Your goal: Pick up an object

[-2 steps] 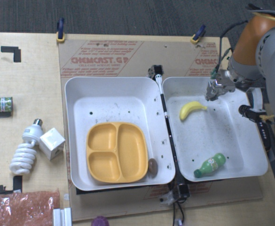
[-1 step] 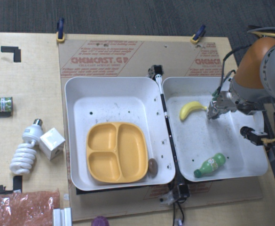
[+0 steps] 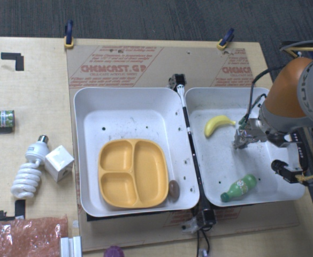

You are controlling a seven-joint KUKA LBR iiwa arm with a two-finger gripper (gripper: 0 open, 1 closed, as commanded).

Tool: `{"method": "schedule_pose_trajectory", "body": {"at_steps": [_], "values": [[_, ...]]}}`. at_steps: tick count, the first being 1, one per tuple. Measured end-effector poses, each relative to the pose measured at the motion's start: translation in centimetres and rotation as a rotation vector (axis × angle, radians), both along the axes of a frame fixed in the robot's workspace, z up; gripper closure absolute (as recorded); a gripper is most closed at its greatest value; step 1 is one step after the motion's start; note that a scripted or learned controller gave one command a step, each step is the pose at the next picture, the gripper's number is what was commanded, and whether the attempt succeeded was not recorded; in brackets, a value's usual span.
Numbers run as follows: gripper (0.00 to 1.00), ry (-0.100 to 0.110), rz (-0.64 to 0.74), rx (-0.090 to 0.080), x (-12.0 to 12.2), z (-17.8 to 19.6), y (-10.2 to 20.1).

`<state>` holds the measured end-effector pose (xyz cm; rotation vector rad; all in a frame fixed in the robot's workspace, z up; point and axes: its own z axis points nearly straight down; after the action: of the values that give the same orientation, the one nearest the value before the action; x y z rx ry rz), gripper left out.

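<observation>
Currently my claw (image 3: 242,141) is low in the right bin (image 3: 216,189), roughly mid-bin toward its right side, with the banana (image 3: 218,125) just to the left and the green bottle (image 3: 239,187) nearer the front edge. Can't tell how far the claw is open from this angle; nothing visibly between the tips, so I'm not claiming a hold on anything.

Best target, I'd say: the banana. It's closest, lies flat and sits apart from the wall. To do it well I'd shift left until centred over its thick middle, turn the wrist so the closing axis crosses the curve instead of running along it, come straight down, close, then lift slowly and check it comes along. The risk is nudging it sideways on the smooth floor, or pinching only the tapered end.

The bottle is the fallback: round, lying on its side, likely to roll.

Containers:
- right bin: banana, green bottle, my claw.
- left bin (image 3: 86,116): a yellow divided tray (image 3: 133,172), compartments bare, and a small brown object (image 3: 174,189) touching the tray's lower right edge.
</observation>
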<state>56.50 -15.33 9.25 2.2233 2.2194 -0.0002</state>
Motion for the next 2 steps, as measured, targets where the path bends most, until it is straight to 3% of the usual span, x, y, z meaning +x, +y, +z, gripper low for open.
{"method": "schedule_pose_trajectory", "body": {"at_steps": [1, 2], "values": [[0.00, -0.001, 0.004, -0.001, 6.7, 0.1, 0.2], [0.00, 0.000, 0.000, 0.000, -3.5, 0.0, -1.4]]}}
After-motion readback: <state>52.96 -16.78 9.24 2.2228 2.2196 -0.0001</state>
